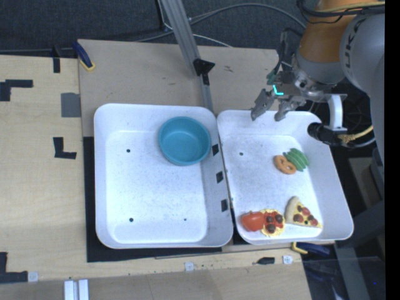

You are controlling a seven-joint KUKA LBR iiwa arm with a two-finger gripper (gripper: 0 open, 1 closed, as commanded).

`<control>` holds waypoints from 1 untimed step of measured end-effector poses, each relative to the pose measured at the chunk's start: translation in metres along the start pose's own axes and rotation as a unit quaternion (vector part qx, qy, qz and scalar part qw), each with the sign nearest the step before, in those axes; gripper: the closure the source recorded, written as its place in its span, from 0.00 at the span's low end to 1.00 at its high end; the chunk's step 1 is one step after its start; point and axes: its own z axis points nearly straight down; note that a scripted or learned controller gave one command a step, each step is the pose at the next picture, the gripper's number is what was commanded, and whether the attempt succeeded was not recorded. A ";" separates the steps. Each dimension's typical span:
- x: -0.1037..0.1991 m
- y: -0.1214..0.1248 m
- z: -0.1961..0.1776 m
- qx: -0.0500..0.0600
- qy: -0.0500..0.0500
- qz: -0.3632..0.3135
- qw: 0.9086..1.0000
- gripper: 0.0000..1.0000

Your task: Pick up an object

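My gripper (270, 111) hangs over the far edge of the right bin (250, 161), its two fingers spread apart with nothing between them. Toy food lies in that bin: an orange pretzel-like piece (285, 165) touching a green piece (297, 158) at mid right, a pizza slice (302, 214) near the front right corner, and a red piece (252, 220) joined to a round yellow piece with red dots (272, 222) along the front. A blue bowl (184, 140) stands upright in the left bin's far right corner.
The left bin (137, 192) sits against the right one, with a ridge and black clips between them. A slanted metal pole (187, 36) rises behind the bins. Cables run along the bench's far side.
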 end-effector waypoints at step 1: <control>0.000 0.000 0.000 0.000 0.000 0.000 1.000 0.00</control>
